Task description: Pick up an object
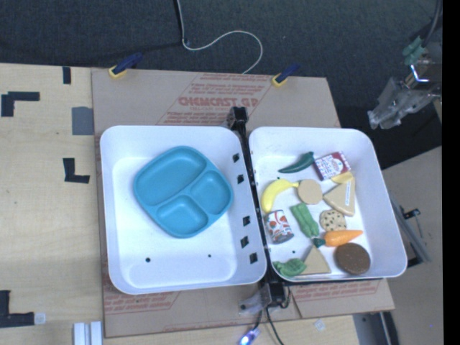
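i'd call this the approach step, nothing picked yet: my grey metal gripper hangs off the right white bin's far corner, its state i cannot tell, so next i swing over the curved yellow plastic banana and descend.

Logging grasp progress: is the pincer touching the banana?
Apart. The camera view shows the pincer outside the right bin, with white floor between it and the banana.

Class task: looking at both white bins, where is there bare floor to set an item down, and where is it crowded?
Left bin: bare floor in front of the blue divided plate, along the near wall. Right bin: crowded with toy food, banana to brown disc; a bare strip at its far wall.
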You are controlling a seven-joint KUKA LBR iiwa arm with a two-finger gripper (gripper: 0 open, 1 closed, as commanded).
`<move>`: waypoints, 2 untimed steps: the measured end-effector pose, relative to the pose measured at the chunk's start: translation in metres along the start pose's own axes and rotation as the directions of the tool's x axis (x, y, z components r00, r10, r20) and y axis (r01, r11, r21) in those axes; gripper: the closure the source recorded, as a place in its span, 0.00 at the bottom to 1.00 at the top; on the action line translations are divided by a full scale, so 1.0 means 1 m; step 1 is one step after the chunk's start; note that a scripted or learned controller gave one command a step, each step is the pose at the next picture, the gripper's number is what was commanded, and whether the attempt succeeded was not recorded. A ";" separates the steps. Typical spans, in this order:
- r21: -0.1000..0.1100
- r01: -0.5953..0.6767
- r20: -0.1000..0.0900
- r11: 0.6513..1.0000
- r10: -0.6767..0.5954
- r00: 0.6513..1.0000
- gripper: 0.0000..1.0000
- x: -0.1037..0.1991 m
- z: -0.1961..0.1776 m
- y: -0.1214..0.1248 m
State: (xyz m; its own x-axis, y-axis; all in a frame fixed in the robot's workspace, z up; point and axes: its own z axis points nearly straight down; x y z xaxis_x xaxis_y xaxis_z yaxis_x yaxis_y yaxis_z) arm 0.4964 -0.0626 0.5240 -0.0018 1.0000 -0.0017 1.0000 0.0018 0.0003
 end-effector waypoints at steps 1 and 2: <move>0.002 -0.007 0.000 1.000 0.007 1.000 1.00 -0.057 0.011 -0.013; 0.001 0.012 -0.004 1.000 -0.012 1.000 1.00 0.060 0.021 -0.013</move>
State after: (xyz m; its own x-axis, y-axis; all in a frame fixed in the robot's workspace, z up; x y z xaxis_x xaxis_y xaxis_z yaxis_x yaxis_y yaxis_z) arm 0.4837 -0.0030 0.5030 -0.0140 0.9999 0.0021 0.9999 0.0140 -0.0009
